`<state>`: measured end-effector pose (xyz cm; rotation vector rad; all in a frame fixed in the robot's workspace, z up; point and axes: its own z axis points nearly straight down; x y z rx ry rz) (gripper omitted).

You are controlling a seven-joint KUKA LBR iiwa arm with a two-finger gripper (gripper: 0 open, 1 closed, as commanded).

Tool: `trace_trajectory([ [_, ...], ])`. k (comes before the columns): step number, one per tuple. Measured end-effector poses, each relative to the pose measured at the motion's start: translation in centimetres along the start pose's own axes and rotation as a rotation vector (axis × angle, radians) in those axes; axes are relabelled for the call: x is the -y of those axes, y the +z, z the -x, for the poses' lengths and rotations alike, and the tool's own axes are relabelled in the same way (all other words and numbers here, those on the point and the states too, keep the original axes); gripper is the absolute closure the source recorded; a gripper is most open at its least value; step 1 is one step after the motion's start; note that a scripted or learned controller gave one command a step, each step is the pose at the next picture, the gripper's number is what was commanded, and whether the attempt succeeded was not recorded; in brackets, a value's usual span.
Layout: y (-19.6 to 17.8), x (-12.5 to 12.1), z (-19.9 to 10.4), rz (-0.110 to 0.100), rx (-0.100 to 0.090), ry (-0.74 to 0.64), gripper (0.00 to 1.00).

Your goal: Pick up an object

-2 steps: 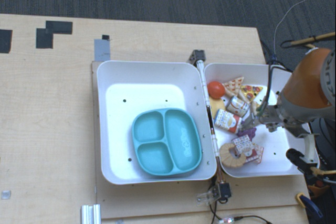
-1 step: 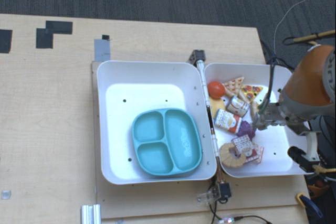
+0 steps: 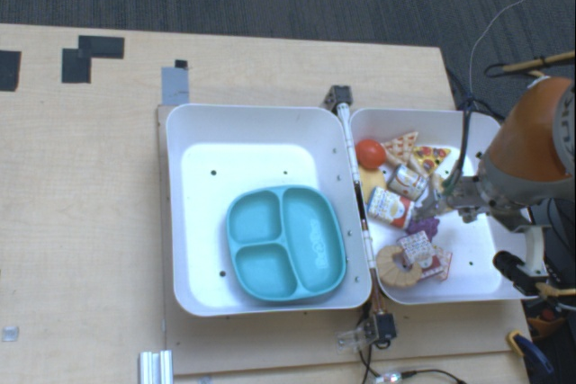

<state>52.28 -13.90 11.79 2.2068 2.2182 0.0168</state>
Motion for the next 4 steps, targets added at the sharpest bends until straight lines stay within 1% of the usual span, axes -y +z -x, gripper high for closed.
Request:
trace_trajectory([
  [1, 3.0, 3.3, -3.4, -0.005, 0.001, 0.004, 0.0],
  [2, 1.9, 3.1, -3.5, -0.001, 0.002, 0.003, 1.0],
  [3, -6.7, 0.5, -12.2, -0.012, -0.003, -0.001, 1.0],
  [4, -9.2, 3.4, -14.0, -0.016, -0.003, -0.002, 1.0],
])
